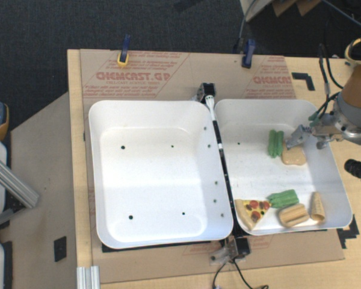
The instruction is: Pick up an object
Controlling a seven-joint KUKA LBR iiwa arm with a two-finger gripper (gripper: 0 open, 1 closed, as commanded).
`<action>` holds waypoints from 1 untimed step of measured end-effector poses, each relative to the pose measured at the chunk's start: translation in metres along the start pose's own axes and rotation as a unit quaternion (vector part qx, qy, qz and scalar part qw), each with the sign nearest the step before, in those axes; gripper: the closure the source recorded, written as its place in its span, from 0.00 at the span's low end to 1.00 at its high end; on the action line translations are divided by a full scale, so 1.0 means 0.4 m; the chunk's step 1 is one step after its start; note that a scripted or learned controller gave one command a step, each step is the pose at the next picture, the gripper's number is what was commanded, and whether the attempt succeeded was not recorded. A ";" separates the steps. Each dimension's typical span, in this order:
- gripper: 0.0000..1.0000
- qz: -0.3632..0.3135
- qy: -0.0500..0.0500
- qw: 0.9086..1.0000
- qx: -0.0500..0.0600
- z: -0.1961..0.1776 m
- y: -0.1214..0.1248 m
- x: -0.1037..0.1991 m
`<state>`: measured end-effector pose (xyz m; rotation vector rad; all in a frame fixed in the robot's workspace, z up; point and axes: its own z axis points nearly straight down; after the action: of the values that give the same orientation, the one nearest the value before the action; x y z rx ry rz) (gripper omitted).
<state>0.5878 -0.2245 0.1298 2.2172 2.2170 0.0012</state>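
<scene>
The right bin [325, 161] holds several toy food pieces. A green piece [276, 143] lies upright near the middle, with a tan piece [293, 156] just to its right. Along the front edge lie a pizza slice [253, 211], a second green piece [283, 198] and two tan bread rolls [293, 214] [317, 206]. My gripper [310, 138] hangs over the right bin's right side, just above and right of the tan piece. It is open, with nothing between its fingers.
The left bin [108, 161] sits beside the right one, with a black divider clip [207, 92] where they meet at the back. Blue and yellow clamps [125, 53] [248, 53] hold the cardboard base's far edge. The arm's orange band [356, 83] is at the right edge.
</scene>
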 end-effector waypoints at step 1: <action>0.00 0.000 0.000 1.000 0.000 0.000 0.000 0.000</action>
<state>0.5878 -0.2245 0.1298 2.2172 2.2170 0.0012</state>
